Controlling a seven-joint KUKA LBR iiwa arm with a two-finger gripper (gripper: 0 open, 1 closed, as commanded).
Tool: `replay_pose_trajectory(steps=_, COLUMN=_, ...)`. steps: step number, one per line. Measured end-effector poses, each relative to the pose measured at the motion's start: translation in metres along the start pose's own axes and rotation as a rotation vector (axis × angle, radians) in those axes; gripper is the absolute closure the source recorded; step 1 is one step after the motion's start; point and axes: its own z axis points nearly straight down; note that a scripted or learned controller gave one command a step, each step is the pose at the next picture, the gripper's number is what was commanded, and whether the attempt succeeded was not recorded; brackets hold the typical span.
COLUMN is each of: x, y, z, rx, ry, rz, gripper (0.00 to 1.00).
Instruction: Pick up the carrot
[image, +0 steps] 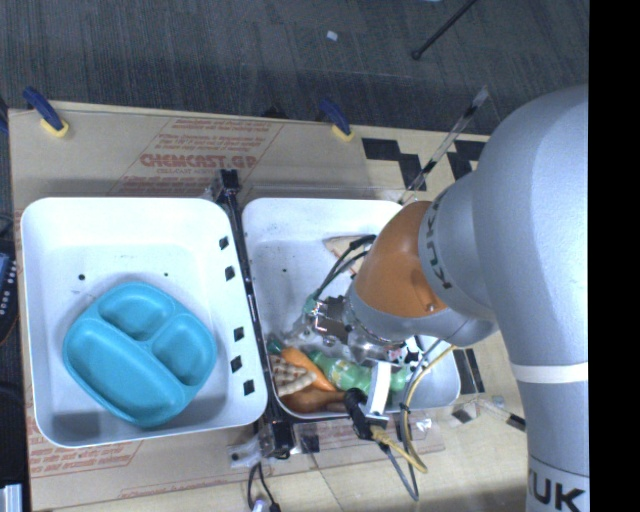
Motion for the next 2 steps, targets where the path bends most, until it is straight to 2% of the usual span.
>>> replay_pose_trajectory(steps=1, x=-0.008, y=0.0034, z=0.0004, rx=-0.004, ry=-0.003, rz=0.174, gripper=0.0)
replay_pose_trajectory(steps=2, x=-0.0062, y=0.0041, z=-0.0018, rx=-0.011, ry=0.002, rz=0.539, gripper=0.0)
